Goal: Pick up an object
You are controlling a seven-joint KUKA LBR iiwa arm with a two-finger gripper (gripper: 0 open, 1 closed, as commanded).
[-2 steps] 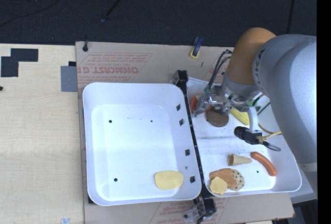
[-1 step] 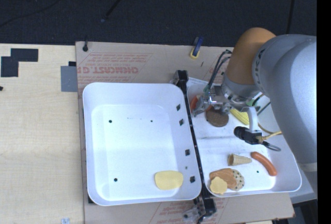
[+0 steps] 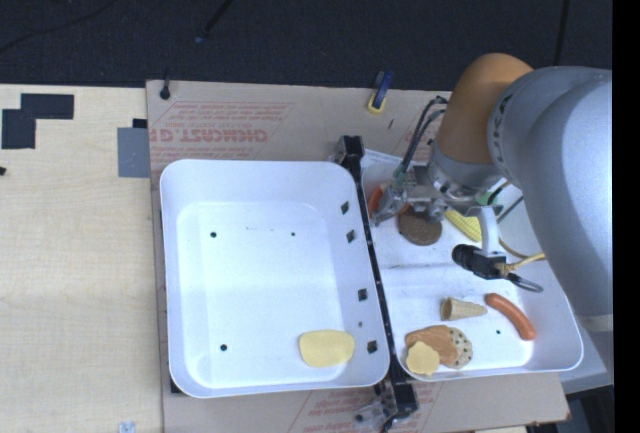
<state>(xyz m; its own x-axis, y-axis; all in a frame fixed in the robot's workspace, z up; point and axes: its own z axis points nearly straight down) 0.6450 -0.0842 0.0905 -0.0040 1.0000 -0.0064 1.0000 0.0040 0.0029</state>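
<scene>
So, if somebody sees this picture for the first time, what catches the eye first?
Probably the big grey arm with its orange band, reaching in from the right over the right bin, its gripper low above a brown round piece. After that, the left bin with one pale yellow disc near its front edge, and the red sausage at the front of the right bin.

Left bin [image 3: 190,251] lies open save a yellow slice [image 3: 326,348] at its front; cone [image 3: 462,308] and sausage [image 3: 511,315] crowd the right bin [image 3: 420,286].

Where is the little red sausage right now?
Seen from the overhead camera, the red sausage lies in the right-hand bin, toward its right side, just right of the small tan cone.
</scene>
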